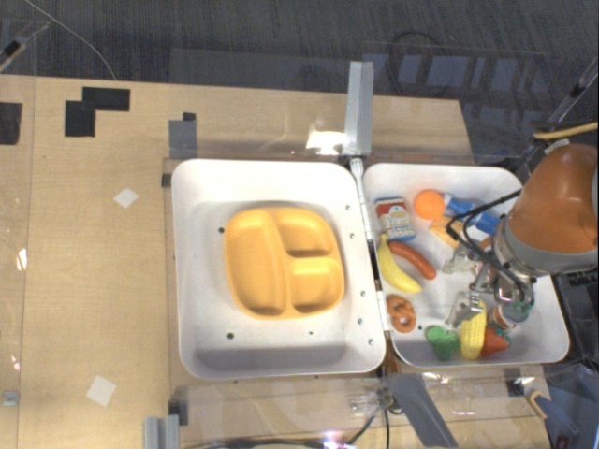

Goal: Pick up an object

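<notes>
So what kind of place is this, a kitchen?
Probably not a kitchen. It looks like a robot testing lab: a robot arm reaches over two white bins on a wooden bench, and the food, like the banana and corn, looks like toys.

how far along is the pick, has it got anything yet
Done: the arm has reached over the right bin, with the gripper low above the corn cob. In hand: nothing visible between the fingers; whether they are open is unclear. Left: close on an item and lift it. The banana, hot dog and pretzel lie in the bin, and the yellow tray sits in the left bin.
</notes>
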